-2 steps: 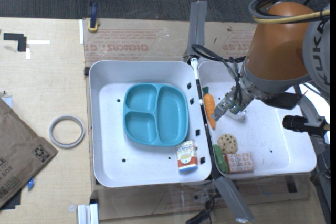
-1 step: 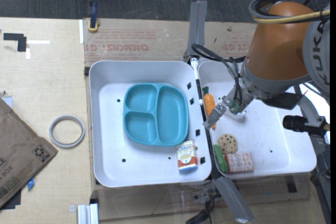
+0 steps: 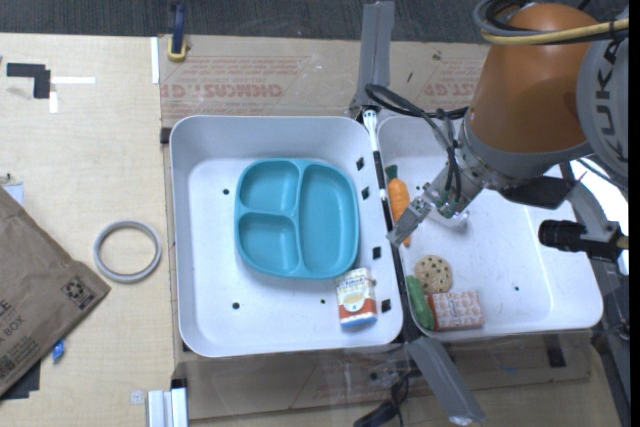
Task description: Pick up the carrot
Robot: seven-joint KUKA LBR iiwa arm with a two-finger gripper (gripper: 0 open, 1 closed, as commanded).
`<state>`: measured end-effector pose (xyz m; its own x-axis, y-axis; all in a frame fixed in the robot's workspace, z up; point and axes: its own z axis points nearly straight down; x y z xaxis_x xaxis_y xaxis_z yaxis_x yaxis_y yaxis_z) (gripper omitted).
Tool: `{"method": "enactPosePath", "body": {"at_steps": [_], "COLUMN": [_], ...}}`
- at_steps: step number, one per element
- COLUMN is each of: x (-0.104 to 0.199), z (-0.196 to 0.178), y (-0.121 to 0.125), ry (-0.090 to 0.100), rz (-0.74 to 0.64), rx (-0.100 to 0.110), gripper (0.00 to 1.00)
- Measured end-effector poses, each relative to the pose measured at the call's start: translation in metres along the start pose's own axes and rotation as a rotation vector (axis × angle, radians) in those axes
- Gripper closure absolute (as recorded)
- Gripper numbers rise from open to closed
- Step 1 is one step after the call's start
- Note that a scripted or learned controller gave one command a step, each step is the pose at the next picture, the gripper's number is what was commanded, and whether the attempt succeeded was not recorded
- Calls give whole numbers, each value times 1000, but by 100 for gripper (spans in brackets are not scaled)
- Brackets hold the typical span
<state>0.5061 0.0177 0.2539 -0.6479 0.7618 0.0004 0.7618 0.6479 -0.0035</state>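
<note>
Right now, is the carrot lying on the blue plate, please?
No, the carrot lies in the right bin, against its left wall.

Teal divided plate (image 3: pixel 298 217), cookie (image 3: pixel 433 269), tape ring (image 3: pixel 127 249)

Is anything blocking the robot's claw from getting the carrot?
Nothing visible is in the way. The gripper hangs right beside the carrot, which lies against the left wall of the right bin. The cookie sits lower down, clear of the path.

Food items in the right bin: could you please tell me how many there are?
4: carrot by the left wall, cookie below it, green item at the lower left, red packet beside that. The arm may hide more.
</note>
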Motion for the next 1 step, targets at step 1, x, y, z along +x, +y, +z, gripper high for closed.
{"method": "enactPosePath", "body": {"at_steps": [1], "x": [-28], "z": [65], "y": [20], "ry": [2], "rz": [-117], "rx": [1], "gripper": [0]}}
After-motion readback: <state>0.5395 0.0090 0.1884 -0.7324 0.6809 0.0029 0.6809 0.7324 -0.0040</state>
